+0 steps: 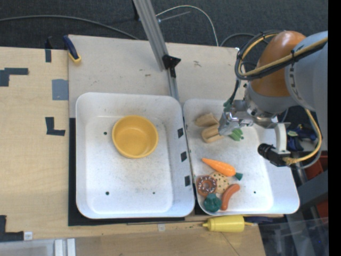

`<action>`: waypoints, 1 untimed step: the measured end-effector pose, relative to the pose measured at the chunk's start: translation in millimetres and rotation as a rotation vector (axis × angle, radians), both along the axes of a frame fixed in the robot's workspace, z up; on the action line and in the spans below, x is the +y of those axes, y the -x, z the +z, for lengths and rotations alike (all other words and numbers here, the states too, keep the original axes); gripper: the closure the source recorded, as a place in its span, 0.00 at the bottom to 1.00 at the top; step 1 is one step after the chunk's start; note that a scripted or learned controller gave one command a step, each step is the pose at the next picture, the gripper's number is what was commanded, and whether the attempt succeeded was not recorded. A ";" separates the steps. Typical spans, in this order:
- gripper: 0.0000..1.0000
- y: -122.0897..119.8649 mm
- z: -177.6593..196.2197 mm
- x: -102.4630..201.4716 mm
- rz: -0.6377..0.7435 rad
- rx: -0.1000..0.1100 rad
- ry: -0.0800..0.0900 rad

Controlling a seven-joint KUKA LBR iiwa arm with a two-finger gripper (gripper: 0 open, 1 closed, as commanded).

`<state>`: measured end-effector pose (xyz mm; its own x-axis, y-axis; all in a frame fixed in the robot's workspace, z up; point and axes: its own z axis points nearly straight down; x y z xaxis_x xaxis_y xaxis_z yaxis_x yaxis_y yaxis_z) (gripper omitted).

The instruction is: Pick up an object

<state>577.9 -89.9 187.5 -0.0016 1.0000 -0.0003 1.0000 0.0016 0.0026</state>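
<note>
The arm is reaching in from the right, and its gripper (230, 126) is hanging low over the upper part of the right bin (266, 196). From this angle I cannot tell how the gripper is set, or whether anything is in it. A small green object (236, 135) is showing just at its tip, and two tan bread-like pieces (209, 127) are lying just to its left, one near the bin's top edge and one below it.

Further down the same bin a carrot (219, 167) is lying on a slant, with a round brown cookie-like piece (206, 185), a red sausage (230, 195) and a dark green lump (212, 202) crowding near the bottom left corner. The left bin (90, 143) is carrying a yellow bowl (135, 136). A yellow bottle (225, 224) is lying on the bench just below the right bin.

Risks, as I judge them:
- The green object is small and sitting beside the bread, so a descent may be nudging it aside rather than trapping it.
- The bread pieces are close enough that a closing grip could be catching one edgewise and dropping it on the lift.
- The target is near the bin's dividing wall, which may be crowding one side of the approach.
</note>
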 end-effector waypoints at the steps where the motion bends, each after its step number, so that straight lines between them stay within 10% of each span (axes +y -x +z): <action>1: 1.00 6.9 50.4 6.6 0.000 -0.001 0.000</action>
<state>571.0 -83.3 238.0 -0.0019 1.0000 -0.0005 1.0000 0.0019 0.0036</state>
